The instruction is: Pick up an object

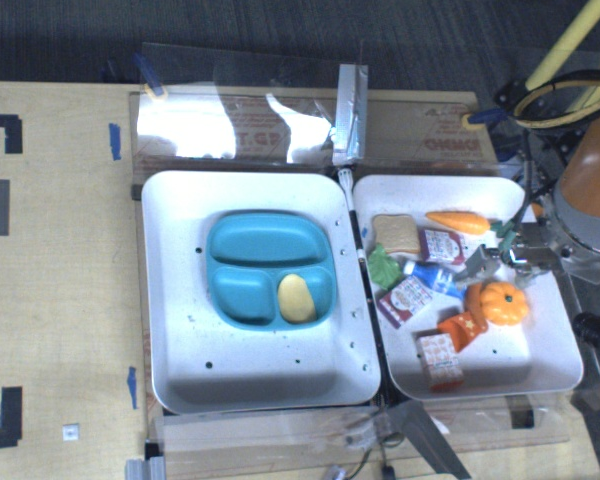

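Gripper [492,258] sits low over the right bin [560,368], near that bin's right wall, arm coming in from the right. Its metal finger parts reach left toward the pile. Can't tell how far open it is, and nothing visibly sits between its tips, so I don't count anything as held.

Landmark: the small orange pumpkin [502,305], in the right half of the right bin. It lies just below the gripper, nearly touching. It's round, with no long axis to align to. My read: it's the nearest candidate, so the move turns on a short drop toward the bin's near side, not a reach left.

Around the pumpkin:
- Carrot [458,222] up and left of it, long axis roughly left-right, by the bin's far wall.
- Red-and-white packet [442,245] up-left of the pumpkin, under the carrot.
- Blue item [435,276] and a second packet [407,296] to its left, overlapping.
- Green piece [383,267] and tan bread slice [396,233] farther left, near the divider between bins.
- Orange wrapper [458,330] touching the pumpkin's lower left; another packet [440,356] below that.

Clutter is tight on the pumpkin's left, so a finger dropping there likely lands on the orange wrapper. The right side looks free up to the wall.

Left bin [170,268], well left of the pumpkin, holds a blue divided tray [242,268] with a yellow egg-shaped item [296,298] in its lower right compartment. That's a far reach for this pose.
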Robot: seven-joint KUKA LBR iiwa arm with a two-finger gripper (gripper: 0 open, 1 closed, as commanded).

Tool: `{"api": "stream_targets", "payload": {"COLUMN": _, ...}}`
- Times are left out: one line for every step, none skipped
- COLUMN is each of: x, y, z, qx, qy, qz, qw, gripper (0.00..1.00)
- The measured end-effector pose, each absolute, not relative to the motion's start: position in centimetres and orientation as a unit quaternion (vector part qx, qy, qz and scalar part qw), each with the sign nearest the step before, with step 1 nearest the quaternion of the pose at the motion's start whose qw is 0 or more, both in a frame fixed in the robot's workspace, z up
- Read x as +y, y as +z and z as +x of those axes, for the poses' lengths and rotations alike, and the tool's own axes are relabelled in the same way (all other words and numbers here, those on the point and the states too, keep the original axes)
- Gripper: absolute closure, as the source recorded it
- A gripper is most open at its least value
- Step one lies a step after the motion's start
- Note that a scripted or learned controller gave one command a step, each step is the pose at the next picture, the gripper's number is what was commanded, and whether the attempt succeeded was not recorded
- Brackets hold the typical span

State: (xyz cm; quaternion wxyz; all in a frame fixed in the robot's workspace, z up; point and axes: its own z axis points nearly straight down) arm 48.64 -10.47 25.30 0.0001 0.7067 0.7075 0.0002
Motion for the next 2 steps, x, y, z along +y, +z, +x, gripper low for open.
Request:
{"api": "stream_targets", "payload": {"x": -14.4, "y": 13.5, "z": 54.9, "qx": 0.712, "qy": -0.0032, "qz": 0.702, "qw": -0.005, "gripper": 0.00}}
{"api": "stream_targets", "payload": {"x": -15.0, "y": 8.7, "z": 57.4, "qx": 0.746, "qy": 0.0014, "qz": 0.666, "qw": 0.001, "gripper": 0.00}}
